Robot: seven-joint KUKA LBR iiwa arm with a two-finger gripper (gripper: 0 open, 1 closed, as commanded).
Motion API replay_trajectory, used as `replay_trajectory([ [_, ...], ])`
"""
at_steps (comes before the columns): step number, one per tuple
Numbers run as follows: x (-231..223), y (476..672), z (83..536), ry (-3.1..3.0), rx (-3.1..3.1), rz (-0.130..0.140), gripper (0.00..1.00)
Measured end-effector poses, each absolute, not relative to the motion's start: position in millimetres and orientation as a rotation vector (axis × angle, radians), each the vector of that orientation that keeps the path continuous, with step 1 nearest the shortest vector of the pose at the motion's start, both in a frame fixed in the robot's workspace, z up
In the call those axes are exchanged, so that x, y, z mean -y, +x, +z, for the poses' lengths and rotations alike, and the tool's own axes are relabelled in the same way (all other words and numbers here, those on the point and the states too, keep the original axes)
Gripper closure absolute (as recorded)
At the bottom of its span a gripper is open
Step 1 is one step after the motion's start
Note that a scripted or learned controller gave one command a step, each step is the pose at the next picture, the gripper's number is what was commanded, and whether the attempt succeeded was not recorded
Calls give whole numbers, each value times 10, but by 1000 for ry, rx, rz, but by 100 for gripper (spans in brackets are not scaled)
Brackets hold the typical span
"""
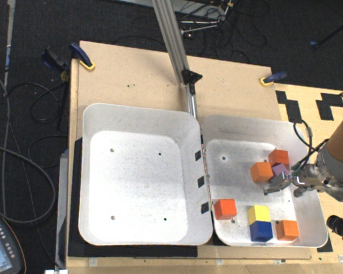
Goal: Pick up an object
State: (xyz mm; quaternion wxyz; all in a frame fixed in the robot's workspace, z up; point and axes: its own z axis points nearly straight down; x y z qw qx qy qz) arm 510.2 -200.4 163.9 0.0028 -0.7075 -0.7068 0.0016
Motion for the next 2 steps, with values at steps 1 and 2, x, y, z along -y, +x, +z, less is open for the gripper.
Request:
replay_trajectory([
  [1,2020,5026,1181,-2220,2216,4,0],
  [2,2026,5049,1310,-2224,2222,-1,100],
])
